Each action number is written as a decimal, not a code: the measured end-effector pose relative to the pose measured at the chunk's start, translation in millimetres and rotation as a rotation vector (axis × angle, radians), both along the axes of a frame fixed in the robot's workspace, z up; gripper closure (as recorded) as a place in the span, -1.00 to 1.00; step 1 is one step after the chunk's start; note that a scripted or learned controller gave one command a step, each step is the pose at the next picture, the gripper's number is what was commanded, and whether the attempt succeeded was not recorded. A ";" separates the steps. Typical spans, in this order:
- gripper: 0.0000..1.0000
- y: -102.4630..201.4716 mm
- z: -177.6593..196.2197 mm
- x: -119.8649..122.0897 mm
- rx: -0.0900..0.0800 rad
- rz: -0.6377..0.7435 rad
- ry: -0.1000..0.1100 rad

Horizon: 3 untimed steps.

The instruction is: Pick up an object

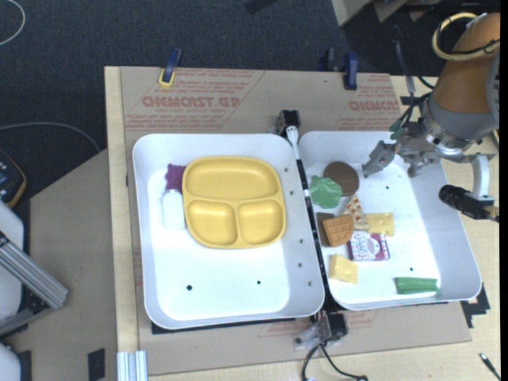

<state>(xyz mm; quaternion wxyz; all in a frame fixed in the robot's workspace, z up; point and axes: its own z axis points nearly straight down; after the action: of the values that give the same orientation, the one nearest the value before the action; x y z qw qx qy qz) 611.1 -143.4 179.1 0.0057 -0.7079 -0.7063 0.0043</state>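
Small food toys (353, 232) lie clustered in the right bin's (444, 248) left half.

The arm (468, 70) reaches in from the right edge of the camera view, at the upper right; its orange band shows broad and rounded near the top, with the grey wrist (454, 127) directly below it; the wrist leans down and to the left; the gripper (394, 159) hangs beneath it, grey and angular, its two fingers spread apart with nothing between them; one fingertip points left, the other lower right.
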 end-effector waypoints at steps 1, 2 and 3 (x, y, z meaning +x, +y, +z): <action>-1.00 0.1 8.4 3.4 -0.002 0.002 -0.015; -1.00 6.7 -36.1 3.1 -0.001 0.003 -0.009; -1.00 7.6 -89.2 2.3 0.000 0.002 -0.008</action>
<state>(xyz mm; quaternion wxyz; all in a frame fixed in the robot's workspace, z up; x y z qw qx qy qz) 613.4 -135.8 89.9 0.0029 -0.7071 -0.7071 0.0014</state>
